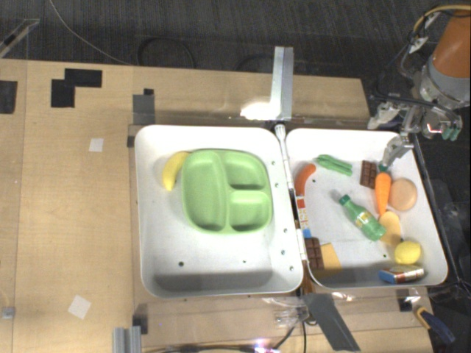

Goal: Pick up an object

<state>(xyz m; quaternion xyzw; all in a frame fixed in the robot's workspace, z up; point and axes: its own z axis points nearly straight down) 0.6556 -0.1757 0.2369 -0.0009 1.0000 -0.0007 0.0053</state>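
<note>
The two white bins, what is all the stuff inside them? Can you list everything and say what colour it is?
Left bin: 1, white, left half of bench.
Divided tray: 1, green, middle of left bin.
Banana: 1, yellow, against the tray's left edge.
Right bin: 1, white, beside the left bin.
Bottle: 1, green, middle of right bin.
Carrot: 1, orange, right of the bottle.
Lemon: 1, yellow, near right corner.
Pea pod: 1, green, far side.
Chocolate bar: 1, brown, beside the carrot's top.
End effector: 1, grey, above the right bin's far right corner.
</note>
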